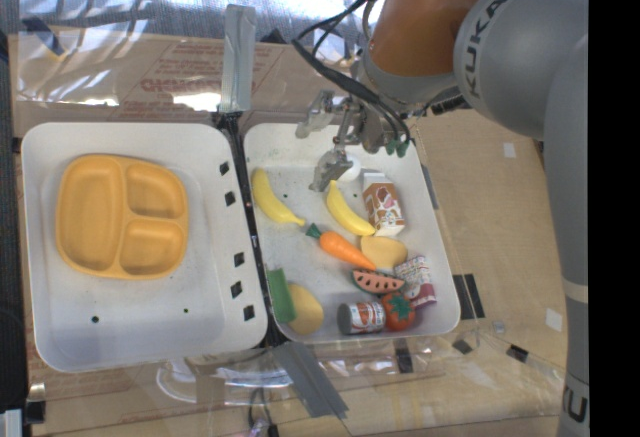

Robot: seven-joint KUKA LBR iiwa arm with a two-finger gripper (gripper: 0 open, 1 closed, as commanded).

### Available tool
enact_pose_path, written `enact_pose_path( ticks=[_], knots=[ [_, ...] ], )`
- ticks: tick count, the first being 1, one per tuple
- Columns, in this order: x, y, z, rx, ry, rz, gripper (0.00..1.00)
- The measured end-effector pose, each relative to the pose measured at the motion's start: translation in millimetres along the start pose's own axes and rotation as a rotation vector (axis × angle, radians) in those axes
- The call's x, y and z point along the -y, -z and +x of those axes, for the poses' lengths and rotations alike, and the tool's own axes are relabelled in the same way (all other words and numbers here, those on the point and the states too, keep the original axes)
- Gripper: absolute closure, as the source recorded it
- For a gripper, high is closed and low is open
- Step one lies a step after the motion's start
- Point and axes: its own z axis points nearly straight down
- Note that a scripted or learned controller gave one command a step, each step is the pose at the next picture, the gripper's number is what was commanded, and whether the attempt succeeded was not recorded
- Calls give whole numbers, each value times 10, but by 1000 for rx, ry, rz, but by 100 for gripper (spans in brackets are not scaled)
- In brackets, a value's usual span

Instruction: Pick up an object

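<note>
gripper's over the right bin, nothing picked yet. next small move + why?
Probably lower straight toward the banana below it. The gripper sits above the right bin near that banana's upper end, nothing shows between its fingers, and the other banana and carrot lie farther off.

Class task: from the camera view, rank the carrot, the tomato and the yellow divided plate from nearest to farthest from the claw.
From the claw:
1. Carrot, mid right bin, just below it.
2. Tomato, right bin's near corner.
3. Yellow divided plate, in the left bin.
</note>
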Motion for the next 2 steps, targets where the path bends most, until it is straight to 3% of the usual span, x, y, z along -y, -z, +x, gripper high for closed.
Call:
enact_pose_path(
  ticks=[1, 2],
  knots=[
    [169, -1132, 544, -4, 91, -2, 0],
    [387, -1247, 1094, -1, 29, -1, 0]
  ],
)
